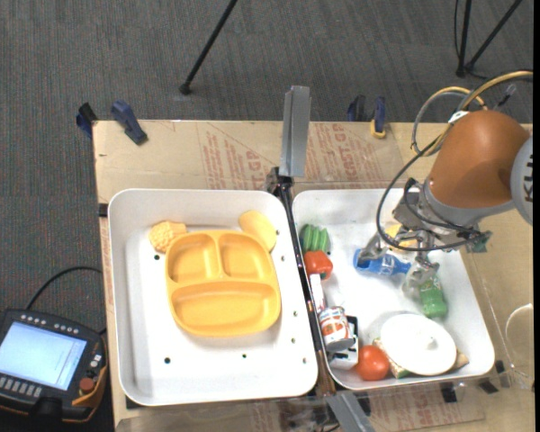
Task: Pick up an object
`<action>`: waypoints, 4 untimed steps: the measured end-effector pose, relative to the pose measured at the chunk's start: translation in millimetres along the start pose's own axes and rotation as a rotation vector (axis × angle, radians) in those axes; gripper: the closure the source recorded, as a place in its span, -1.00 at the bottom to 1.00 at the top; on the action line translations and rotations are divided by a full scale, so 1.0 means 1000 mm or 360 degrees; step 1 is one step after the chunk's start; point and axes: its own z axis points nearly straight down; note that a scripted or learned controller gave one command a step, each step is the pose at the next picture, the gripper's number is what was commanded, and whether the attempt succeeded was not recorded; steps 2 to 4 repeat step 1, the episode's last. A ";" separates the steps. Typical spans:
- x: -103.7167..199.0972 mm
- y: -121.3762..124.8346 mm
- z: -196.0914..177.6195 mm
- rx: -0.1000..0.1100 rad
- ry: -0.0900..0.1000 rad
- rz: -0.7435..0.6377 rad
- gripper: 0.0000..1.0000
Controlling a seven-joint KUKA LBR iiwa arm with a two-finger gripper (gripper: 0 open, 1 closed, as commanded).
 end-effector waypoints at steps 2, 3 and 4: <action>0.000 0.000 0.000 0.0000 0.0000 0.0001 -1.00; 0.000 0.000 0.000 0.0000 0.0000 0.0001 -1.00; 0.000 0.000 0.000 0.0000 0.0000 0.0001 -1.00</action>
